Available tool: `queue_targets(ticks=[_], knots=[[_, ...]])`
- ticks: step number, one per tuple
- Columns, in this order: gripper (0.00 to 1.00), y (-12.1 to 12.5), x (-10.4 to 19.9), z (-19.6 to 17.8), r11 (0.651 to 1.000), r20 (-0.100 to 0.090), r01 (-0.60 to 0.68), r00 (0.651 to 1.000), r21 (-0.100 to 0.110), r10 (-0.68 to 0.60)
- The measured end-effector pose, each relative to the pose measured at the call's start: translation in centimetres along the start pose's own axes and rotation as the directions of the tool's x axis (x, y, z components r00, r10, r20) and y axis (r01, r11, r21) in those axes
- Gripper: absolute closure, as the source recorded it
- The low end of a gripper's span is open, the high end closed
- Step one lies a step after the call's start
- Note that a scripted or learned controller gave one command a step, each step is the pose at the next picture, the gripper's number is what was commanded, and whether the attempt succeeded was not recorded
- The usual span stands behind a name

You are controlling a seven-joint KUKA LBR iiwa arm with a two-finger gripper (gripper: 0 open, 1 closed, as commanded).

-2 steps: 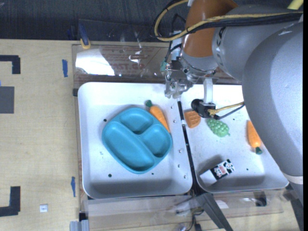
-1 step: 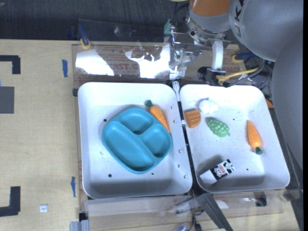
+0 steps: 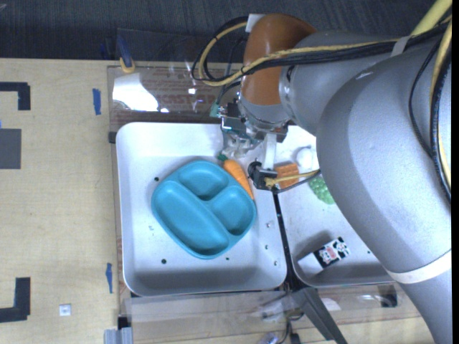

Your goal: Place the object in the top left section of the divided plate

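Pale wood covers the desk [image 3: 57,213] we see under two white bins. Nearest us, a black-and-white item [image 3: 331,251] lies in the right bin [image 3: 344,274]. Left of the fingers [image 3: 240,149] sits the blue divided plate [image 3: 204,208] in the left bin [image 3: 143,264]. An orange carrot-like object [image 3: 237,175] touches the plate's rim just below them; we cannot tell their state. Green pieces [image 3: 320,189] lie right.

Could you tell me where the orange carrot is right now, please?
In the camera view, the carrot lies at the upper right rim of the blue divided plate in the left bin, just below the gripper.
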State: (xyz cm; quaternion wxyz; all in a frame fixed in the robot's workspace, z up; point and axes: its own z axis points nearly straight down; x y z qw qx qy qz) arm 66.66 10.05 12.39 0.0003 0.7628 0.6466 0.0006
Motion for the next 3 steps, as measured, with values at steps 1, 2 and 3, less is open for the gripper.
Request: queue_targets(ticks=[1, 2, 3], knots=[[0.0, -0.1, 0.7, -0.2, 1.0, -0.009, 0.007, 1.0, -0.001, -0.007], [1.0, 0.0, 0.6, -1.3, 1.0, -0.006, 0.007, 1.0, -0.004, -0.007], [1.0, 0.1, 0.4, 2.4, 0.99, -0.004, -0.142, 0.99, -0.009, 0.142]])
